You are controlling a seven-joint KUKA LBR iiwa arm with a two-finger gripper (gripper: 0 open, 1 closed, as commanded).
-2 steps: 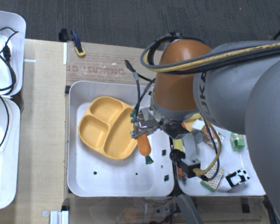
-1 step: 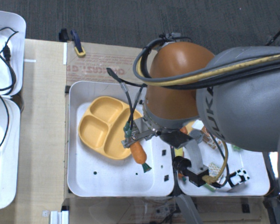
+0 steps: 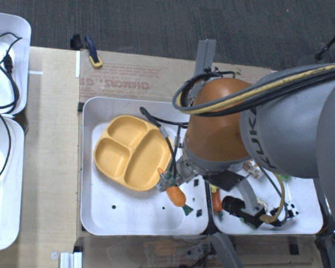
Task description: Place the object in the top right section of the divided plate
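1. The arm [image 3: 282, 127] reaches in from the right and hangs low over the left bin [image 3: 88, 211], its orange band hiding most of the wrist.
2. The pincer [image 3: 170, 179] sits just off the lower right edge of the plate [image 3: 133, 152]; whether it is released or clenched I cannot tell, as the wrist blocks it.
3. The carrot [image 3: 176, 196], the likely object, lies right under the pincer, beside the plate and not inside any section. Whether it is grasped or resting on the bin floor is unclear.
4. The plate lies tilted in the bin, all three sections bare, so the placing appears not yet done.
5. The arm's low stance by the carrot suits a pick, in my judgement.
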